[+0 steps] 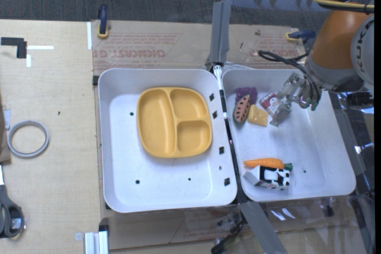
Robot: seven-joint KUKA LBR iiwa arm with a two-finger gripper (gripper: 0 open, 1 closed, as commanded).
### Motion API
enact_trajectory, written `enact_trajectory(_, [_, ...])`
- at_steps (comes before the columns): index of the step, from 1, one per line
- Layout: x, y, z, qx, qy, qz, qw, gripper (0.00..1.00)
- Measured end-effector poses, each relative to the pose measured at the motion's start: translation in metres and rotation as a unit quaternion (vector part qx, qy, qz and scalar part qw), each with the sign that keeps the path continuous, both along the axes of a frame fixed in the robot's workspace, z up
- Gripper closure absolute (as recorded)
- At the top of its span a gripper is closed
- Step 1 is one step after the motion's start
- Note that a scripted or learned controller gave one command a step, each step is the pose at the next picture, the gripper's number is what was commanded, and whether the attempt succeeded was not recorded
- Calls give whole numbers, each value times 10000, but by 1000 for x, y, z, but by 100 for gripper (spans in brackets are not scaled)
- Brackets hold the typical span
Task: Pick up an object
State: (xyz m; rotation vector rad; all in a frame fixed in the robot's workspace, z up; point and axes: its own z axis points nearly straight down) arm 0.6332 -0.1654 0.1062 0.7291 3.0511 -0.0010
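Note:
My gripper (pixel 294 109) hangs over the upper part of the right bin (pixel 333 146), open with nothing between its fingers. Just left of it lie a red and white packet (pixel 268 102), a yellow cheese wedge (pixel 258 116), a watermelon slice (pixel 241 109) and a purple piece (pixel 244 94). One fingertip (pixel 277 119) is close to the packet and the cheese. An orange carrot (pixel 264 162) and a black and white toy (pixel 274 177) lie near the bin's front edge.
The left bin (pixel 119 175) holds a yellow divided plate (pixel 174 122). A raised divider (pixel 221 122) separates the two bins. A roll of tape (pixel 27 138) and scissors (pixel 11 217) lie on the bench at far left.

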Motion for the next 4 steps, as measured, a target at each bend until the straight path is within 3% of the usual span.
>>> enact_trajectory(2, [20,-29,-12,3,-7,-1562,9877,0])
enact_trajectory(4, [20,-29,-12,3,-5,-1566,9877,0])
